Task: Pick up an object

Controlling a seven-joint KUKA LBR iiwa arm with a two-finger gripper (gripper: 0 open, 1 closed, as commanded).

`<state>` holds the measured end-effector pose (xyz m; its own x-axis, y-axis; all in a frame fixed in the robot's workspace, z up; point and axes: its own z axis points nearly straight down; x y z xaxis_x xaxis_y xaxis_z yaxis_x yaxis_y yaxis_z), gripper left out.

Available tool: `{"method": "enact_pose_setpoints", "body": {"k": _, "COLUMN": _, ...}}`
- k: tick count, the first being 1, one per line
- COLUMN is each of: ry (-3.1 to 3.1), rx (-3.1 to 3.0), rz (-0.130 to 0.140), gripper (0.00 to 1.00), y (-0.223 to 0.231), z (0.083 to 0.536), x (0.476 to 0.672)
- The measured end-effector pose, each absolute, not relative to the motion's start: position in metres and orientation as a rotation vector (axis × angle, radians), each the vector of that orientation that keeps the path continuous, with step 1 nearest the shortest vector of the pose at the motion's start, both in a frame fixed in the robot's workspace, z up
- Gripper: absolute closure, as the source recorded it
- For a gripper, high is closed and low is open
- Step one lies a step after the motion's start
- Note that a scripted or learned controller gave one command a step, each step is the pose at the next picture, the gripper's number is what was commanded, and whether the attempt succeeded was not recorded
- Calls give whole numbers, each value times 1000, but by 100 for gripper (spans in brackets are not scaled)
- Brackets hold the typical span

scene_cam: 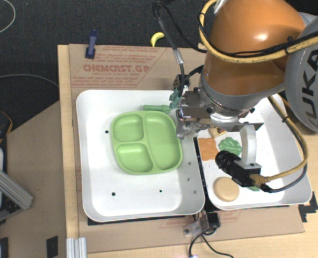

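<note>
Two white bins (94, 144) on a brown bench (121, 63), dark floor (41, 15); pincer's state can't be told.

The green divided plate (147, 142) looks like smooth moulded plastic with a soft, satiny sheen. The left bin (94, 160) and the right bin (288, 160) are white plastic, smooth and slightly glossy, the left one dotted with a few dark specks. Under them lies a brown cardboard sheet (116, 63), matt and papery, printed with red lettering. The arm's orange band (250, 31) is a hard, glossy shell that catches bright highlights, and the wrist (223, 109) below it shows bare grey metal. The black cables (170, 31) look rubbery. The tan round object (226, 189) appears matt and smooth.
</note>
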<state>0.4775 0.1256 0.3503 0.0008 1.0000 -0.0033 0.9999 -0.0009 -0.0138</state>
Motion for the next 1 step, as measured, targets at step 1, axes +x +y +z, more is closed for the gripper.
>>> {"method": "enact_pose_setpoints", "body": {"k": 1, "ry": -2226, "rx": -2235, "rz": -29, "gripper": 100, "y": 87, "z": 513, "x": 480}}
